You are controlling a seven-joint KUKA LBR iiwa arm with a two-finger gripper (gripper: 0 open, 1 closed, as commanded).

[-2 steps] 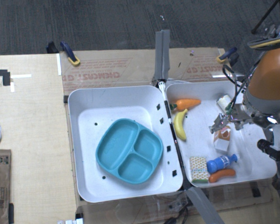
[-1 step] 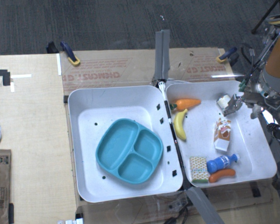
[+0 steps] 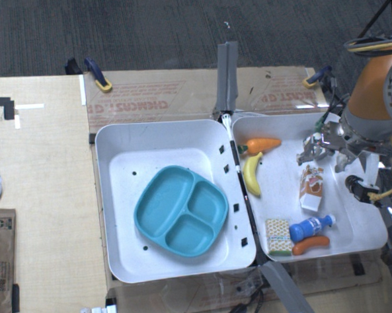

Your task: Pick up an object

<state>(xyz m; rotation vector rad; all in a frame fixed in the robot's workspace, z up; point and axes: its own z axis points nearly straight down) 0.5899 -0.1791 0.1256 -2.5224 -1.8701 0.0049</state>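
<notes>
Left bin (image 3: 112,191) has a blue tray (image 3: 181,211); right bin (image 3: 360,242) has banana (image 3: 252,174), carrot (image 3: 262,144), carton (image 3: 311,188), bottle (image 3: 310,227). Can't tell the gripper (image 3: 317,148) state.

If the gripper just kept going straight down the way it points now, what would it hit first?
Probably the small carton, which lies just below the gripper in the right bin. Depth is hard to judge from this slanted view, so it might meet bare bin floor beside it.

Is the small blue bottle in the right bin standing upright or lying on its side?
Lying on its side. The blue bottle shows its full length along the floor of the right bin, its white cap toward the bin's right side, beside the sausage.
</notes>
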